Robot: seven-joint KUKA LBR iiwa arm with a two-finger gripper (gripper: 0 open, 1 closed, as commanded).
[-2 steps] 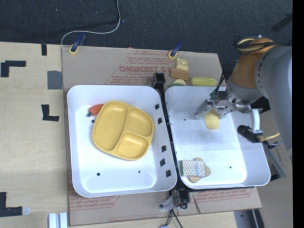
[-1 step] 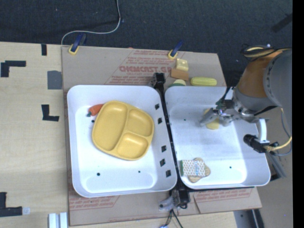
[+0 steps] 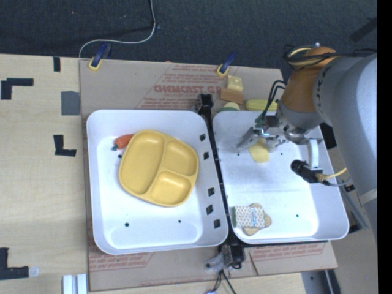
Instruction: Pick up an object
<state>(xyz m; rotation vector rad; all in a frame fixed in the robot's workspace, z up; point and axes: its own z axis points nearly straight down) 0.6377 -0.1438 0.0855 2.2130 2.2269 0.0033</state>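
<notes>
My gripper is low over the far part of the right bin, and it stands open. A small pale yellow block lies on the bin floor just in front of the fingertips, and I see nothing held between them. A flat patterned packet lies near the front left corner of the same bin. In the left bin a yellow divided plate rests on the floor, with an orange object partly hidden under its far left edge.
The bins' shared wall runs just left of the gripper. Behind the right bin sit a tan block, a small green-and-white piece and a yellow piece. A black cable end hangs from the arm over the right bin.
</notes>
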